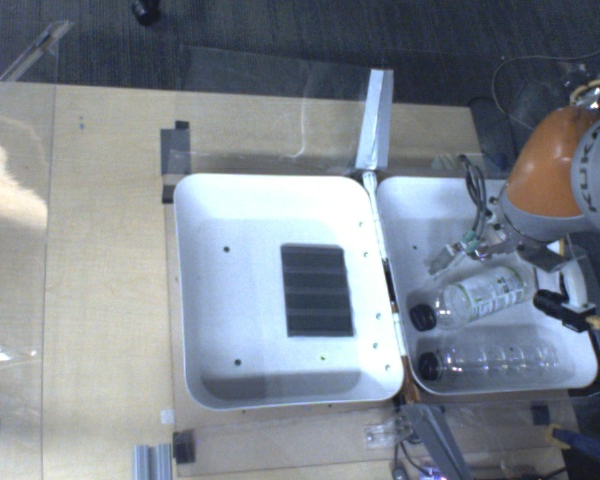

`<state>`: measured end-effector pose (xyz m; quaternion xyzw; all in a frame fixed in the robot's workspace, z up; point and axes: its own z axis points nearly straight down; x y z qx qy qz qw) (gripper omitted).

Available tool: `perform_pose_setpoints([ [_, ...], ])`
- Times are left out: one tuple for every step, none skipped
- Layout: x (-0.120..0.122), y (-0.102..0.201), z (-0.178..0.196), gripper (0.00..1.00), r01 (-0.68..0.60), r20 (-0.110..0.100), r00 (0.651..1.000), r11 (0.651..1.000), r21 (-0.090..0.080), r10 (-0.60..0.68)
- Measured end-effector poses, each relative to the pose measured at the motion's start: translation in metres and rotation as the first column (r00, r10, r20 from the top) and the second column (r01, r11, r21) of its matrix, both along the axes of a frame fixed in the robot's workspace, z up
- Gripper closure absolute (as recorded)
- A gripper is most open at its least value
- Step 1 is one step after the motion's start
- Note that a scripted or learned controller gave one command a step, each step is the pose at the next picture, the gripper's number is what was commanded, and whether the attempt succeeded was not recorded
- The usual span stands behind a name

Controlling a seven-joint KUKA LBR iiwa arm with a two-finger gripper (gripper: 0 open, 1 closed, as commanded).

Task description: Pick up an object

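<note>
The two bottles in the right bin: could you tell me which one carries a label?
The upper bottle, lying nearest the gripper, has a white printed label. The lower bottle, along the bin's near wall, is bare and clear.

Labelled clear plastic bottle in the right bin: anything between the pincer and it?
Nothing visible. The pincer sits directly over the upper end of the labelled clear plastic bottle with a black cap in the right white bin. A second clear black-capped bottle lies beside it, nearer the camera, out of the way.
</note>
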<state>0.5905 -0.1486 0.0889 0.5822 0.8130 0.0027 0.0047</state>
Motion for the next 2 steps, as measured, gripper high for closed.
perform_pose_setpoints([
  [0.074,0.041,0.084,0.0,0.203,-0.001,0.979,0.979,0.002,-0.203],
  [0.022,0.006,-0.001,0.0,0.118,0.0,0.993,0.993,0.001,-0.118],
])
